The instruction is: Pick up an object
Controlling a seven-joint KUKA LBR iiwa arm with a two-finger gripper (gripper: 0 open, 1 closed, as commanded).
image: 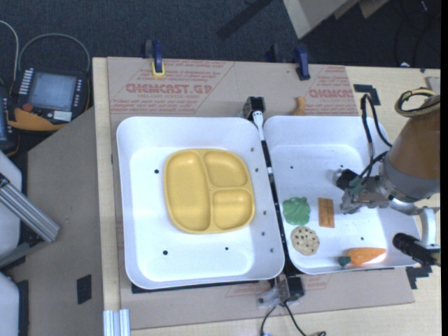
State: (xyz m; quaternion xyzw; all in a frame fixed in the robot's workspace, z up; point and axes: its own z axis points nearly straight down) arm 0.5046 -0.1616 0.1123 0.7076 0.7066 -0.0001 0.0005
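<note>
Nothing is lifted yet: the claw (348, 203) hangs low in the right bin (308, 135), its grip impossible to judge, just at three o'clock of the orange block (326, 212), the likeliest pick, lying flat.

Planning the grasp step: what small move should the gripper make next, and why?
Probably shift slightly left and descend: the gripper sits just right of the orange block in the right bin, nothing visibly between its fingers.

The grey arm (413, 159) reaches in from the right, its hand (348, 203) lowered, pointing left.
</note>
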